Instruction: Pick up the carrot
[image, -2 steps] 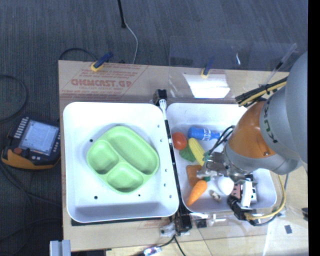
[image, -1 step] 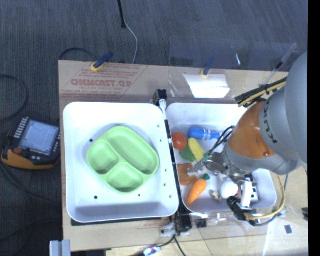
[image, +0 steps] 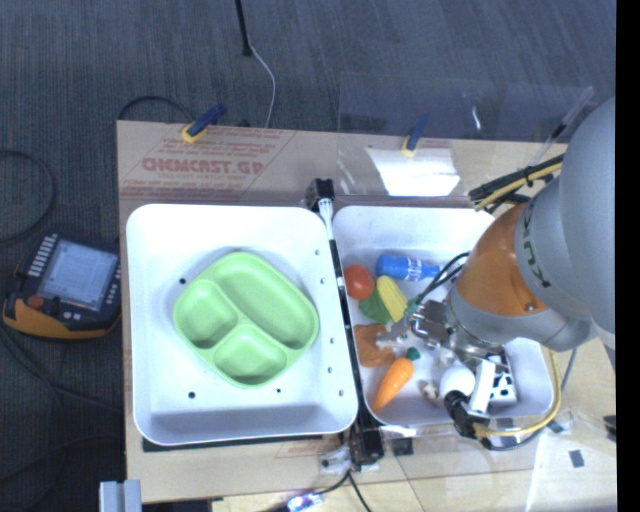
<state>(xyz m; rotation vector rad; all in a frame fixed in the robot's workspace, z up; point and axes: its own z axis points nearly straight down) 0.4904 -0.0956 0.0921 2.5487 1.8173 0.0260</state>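
Plainly, the carrot lies loose in the right bin

The carrot (image: 393, 381) lies on the floor of the right bin (image: 530, 366), near that bin's front wall. It is tilted, with the narrow orange tip pointing down and left in the view and the green leafy end up and right. Nothing grips it.

Just above the carrot's green end and a little to the right hangs the gripper (image: 432, 325), a cluster of metal parts under the arm's orange band. It is close to the carrot but apart from it. Whether it is open or closed cannot be told, and nothing is seen in its hold.

Just up and left of the carrot lies a flat orange-brown piece (image: 370, 347). Further up from the carrot sit a green vegetable (image: 372, 310) and a yellow corn cob (image: 390, 297), which touch each other. A red tomato (image: 357, 282) is just left of these, and a blue bottle (image: 407, 267) lies on its side farthest up.

Well left of the carrot, across the bin walls, is the left bin (image: 150, 300). It holds a green plate (image: 247, 317) with three compartments. Both bins rest on a cardboard sheet (image: 200, 165). Far left of the carrot, off the bench, lies a handheld controller (image: 65, 285) with a screen.
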